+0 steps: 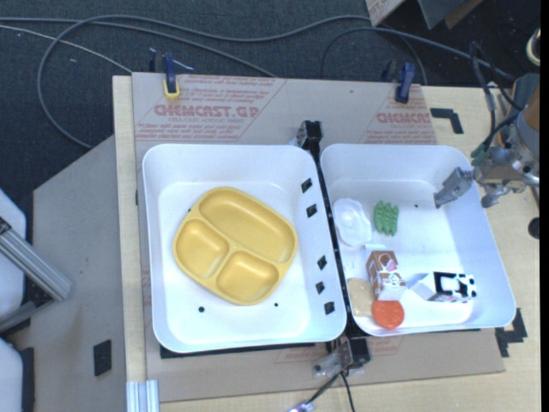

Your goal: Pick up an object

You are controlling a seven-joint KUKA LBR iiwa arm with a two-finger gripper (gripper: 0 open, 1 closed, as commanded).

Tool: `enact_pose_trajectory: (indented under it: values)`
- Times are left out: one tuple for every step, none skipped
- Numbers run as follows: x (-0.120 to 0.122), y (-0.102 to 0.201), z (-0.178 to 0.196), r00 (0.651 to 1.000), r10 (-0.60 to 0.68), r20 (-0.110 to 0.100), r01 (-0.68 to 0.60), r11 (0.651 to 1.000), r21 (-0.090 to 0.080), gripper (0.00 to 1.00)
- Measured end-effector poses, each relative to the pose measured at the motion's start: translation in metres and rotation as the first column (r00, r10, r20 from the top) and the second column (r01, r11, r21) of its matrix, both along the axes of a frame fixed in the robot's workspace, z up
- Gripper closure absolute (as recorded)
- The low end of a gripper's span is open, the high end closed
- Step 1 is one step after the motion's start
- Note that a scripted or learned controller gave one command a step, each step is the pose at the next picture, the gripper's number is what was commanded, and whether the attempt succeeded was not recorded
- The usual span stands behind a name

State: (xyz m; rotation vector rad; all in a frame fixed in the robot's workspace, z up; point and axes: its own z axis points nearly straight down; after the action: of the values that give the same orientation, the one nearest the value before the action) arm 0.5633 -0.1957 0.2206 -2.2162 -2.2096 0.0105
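The right bin (480,230) holds several small items. A green piece (386,218) lies beside a white lump (352,221) at its left side. Nearer the front stand a small brown and white carton (383,270), a red-orange ball (389,314) and a black and white spotted item (454,287). My gripper (470,193) hangs over the bin's far right edge, well apart from all of them. Its two fingers are spread open and nothing sits between them.
A yellow divided plate (236,245) lies in the left bin (163,230). A black divider with clips (316,221) runs between the bins. Blue clamps (170,71) hold the board at the back. Cables trail across the dark floor behind.
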Motion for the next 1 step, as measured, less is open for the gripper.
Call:
enact_pose_trajectory:
  values:
    - [0.0029,0.0005,0.0068,1.0,0.003,0.013,-0.003,1.0,-0.003,0.0]
